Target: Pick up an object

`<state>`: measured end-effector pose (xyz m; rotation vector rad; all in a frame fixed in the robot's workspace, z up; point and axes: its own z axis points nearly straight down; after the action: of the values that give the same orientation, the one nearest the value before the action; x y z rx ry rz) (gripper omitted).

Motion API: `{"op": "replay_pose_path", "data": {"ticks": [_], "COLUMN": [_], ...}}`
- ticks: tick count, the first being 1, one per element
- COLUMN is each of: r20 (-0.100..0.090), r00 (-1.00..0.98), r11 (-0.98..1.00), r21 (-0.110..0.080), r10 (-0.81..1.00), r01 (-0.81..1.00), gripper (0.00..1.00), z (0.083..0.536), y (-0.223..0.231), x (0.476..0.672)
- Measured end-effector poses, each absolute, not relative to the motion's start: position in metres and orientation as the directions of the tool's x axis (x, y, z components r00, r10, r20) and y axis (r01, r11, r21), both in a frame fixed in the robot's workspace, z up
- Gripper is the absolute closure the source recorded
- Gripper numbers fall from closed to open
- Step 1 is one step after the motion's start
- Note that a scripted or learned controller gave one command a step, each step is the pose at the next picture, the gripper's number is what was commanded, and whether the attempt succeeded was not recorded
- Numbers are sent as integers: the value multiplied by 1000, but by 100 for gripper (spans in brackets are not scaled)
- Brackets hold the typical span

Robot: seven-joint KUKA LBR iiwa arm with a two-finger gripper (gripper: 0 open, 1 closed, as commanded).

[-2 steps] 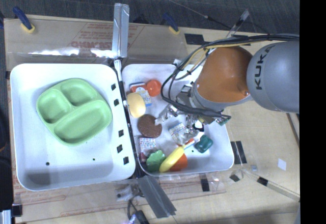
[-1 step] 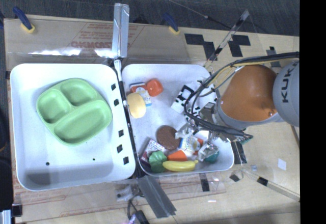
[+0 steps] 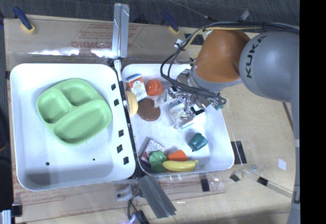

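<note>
Lying in the right bin (image 3: 220,142) are the loose objects the arm could take: a small carton (image 3: 136,87) with a red label at about eleven o'clock, an orange-red ball (image 3: 154,87) just beside it, a brown disc (image 3: 149,110) below them, and a pale yellow piece (image 3: 132,103) against the divider at nine o'clock. Toward six o'clock sit a yellow banana (image 3: 179,165), a small carrot-like orange piece (image 3: 177,155) touching its upper side, a green leafy toy (image 3: 157,159) at its left end and a flat printed packet (image 3: 154,145) just above that. A dark teal block (image 3: 197,141) rests at about four o'clock, apart from the rest.

The gripper (image 3: 184,111) hangs over the middle of this bin, between the brown disc and the teal block; its metal parts and cables are a tangle from this angle, so I cannot tell how the fingers stand, nor whether anything sits between them. The grey arm (image 3: 270,65) with its orange band (image 3: 220,55) reaches in from three o'clock.

The left bin (image 3: 20,131) holds a green divided plate (image 3: 75,111). Both bins rest on the table (image 3: 254,131), with blue clamps (image 3: 23,19) at its twelve o'clock edge.
</note>
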<state>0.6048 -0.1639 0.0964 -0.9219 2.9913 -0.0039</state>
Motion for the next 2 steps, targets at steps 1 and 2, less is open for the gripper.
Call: {"op": "replay_pose_path", "data": {"ticks": [1, 2], "r20": [-2, 0], "r00": [-806, -682], "r11": [806, 682], "r21": [-5, -2], "r10": [-592, -732], "r01": [-592, -732], "gripper": [0, 0], "z": [96, 138], "y": [-93, -150], "x": [659, 577]}}
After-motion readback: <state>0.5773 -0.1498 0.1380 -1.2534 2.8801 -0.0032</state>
